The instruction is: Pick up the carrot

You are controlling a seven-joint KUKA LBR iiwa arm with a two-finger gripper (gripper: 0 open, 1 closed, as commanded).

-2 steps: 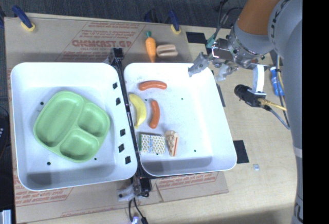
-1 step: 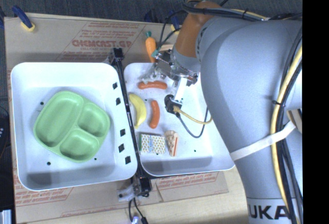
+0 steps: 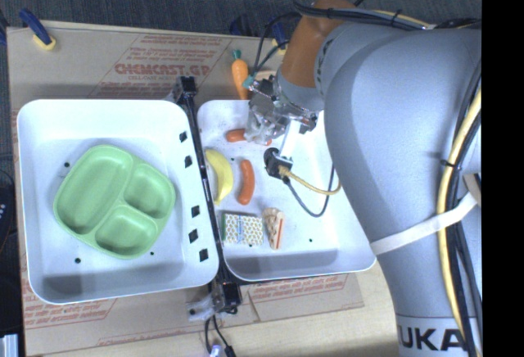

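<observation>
Fixed overhead camera, slanted down on both bins [image 3: 33, 183]

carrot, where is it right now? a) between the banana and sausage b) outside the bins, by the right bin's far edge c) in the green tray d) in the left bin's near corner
b: the carrot lies on the cardboard just beyond the right bin's far rim.

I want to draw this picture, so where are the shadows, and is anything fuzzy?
In the camera view, soft even light; a faint grey shadow lies along the near wall of the left shallow white bin beside the pale green divided plastic plate. The small orange carrot with green top looks slightly soft; the metal gripper is hazy.
</observation>
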